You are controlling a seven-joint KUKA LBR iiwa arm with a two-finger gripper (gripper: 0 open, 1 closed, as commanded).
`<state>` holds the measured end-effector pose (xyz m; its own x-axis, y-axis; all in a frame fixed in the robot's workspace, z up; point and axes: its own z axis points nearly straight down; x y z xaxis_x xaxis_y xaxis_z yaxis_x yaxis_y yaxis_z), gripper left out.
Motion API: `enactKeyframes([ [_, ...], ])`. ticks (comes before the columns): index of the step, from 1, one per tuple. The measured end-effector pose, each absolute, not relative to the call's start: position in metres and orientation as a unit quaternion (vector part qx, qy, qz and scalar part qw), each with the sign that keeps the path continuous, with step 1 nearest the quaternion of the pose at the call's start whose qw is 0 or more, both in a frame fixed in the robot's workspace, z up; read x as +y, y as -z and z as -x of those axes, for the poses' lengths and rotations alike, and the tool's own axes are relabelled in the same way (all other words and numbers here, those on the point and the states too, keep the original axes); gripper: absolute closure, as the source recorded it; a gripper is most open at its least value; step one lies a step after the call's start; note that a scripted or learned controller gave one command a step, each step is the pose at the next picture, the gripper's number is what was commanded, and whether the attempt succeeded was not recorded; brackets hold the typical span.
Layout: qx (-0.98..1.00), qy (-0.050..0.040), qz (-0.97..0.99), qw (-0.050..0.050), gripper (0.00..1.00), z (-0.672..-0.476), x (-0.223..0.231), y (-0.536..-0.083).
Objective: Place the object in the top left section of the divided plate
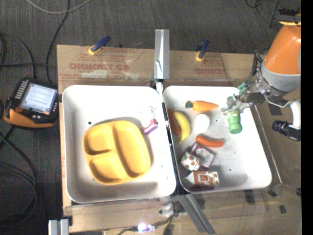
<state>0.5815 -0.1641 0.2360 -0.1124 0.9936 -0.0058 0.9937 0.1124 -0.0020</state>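
Yellow divided plate [117,152], orange carrot [204,105], green bottle [235,123], white bins [73,180].

Two bins [68,131], one plate [117,152], two clamps [99,44].

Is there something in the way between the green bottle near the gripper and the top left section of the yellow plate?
The bins' adjoining walls lie between the green bottle and the yellow plate. A pink packet sits just beyond the plate's top right rim.
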Motion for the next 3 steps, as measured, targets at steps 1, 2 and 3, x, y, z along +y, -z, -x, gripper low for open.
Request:
enactKeyframes([
  [1, 0.775, 0.0004, -0.632, -0.001, 1.00, -0.525, -0.045, -0.283],
  [2, 0.782, 0.0004, -0.623, -0.001, 1.00, -0.484, 0.030, -0.322],
  [3, 0.716, 0.0016, -0.698, -0.002, 1.00, -0.501, 0.040, -0.294],
])
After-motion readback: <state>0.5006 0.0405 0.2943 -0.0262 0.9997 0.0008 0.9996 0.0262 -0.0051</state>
